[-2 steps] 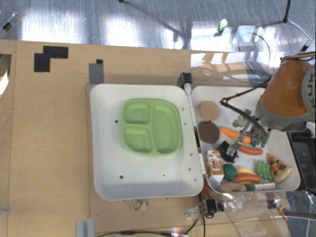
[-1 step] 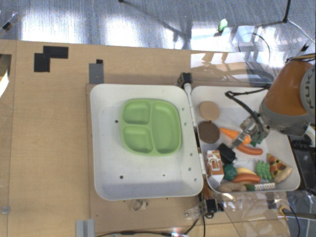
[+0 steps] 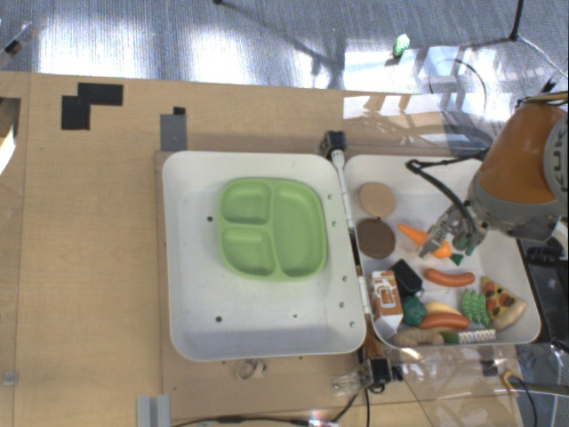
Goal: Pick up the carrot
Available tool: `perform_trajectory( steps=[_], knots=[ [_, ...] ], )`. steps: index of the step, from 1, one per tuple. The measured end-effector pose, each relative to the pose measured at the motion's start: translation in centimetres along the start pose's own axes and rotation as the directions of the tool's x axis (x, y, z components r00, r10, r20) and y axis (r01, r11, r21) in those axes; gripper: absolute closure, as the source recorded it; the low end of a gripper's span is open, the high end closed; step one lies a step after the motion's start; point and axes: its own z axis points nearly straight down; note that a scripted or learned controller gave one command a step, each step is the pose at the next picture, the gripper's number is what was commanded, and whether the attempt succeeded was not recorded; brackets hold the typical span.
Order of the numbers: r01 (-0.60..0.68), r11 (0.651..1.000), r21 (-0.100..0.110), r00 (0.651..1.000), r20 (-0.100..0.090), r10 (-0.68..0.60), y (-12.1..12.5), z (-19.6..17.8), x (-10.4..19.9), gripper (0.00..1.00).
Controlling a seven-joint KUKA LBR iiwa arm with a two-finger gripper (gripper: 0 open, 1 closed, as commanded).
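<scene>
Camera view: my gripper is poised at the carrot in the right bin; grip state indeterminate. Approach step, I judge; next, close and lift.

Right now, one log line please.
arm: over right bin | gripper: at carrot, grasp unconfirmed | green plate: left bin

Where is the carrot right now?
The carrot lies in the right bin, just right of the dark brown disc and above the sausage, with the gripper right at its stem end.
</scene>
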Motion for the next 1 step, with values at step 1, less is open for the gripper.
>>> perform_trajectory(
  steps=[1],
  knots=[
    [-0.295, 0.955, 0.009, 0.955, -0.014, 0.295, 4.50, -6.85, 3.39, 1.00]
  ],
)
